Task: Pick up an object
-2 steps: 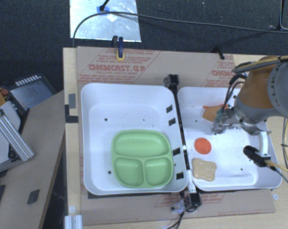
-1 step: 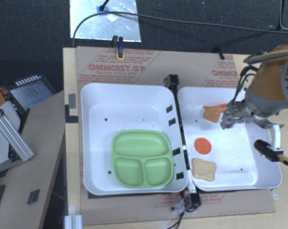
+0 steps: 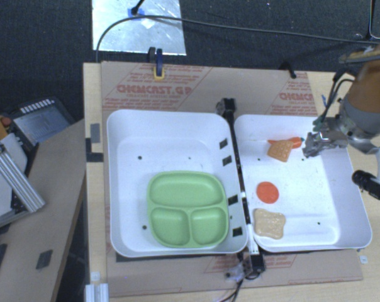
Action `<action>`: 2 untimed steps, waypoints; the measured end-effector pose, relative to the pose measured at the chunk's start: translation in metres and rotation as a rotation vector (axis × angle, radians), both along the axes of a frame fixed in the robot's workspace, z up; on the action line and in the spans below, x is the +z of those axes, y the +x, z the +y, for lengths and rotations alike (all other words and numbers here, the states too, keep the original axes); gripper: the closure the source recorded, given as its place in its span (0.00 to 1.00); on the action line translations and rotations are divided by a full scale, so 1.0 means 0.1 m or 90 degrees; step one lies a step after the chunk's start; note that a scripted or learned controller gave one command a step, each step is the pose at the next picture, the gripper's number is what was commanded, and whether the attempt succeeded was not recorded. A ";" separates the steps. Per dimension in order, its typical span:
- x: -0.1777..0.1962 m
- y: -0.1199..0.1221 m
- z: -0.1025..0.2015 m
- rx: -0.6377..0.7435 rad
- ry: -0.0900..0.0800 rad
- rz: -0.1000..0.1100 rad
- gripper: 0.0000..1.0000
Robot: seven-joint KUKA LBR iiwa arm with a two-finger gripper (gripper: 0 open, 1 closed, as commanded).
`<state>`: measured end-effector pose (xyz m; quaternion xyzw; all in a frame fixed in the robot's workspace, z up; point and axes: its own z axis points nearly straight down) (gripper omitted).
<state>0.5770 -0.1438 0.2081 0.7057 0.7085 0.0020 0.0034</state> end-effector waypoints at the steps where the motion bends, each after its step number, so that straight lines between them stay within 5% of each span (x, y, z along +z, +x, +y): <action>1: 0.13 0.01 0.00 0.000 0.001 0.003 1.00; 2: 0.07 -0.15 0.46 0.002 0.002 0.005 1.00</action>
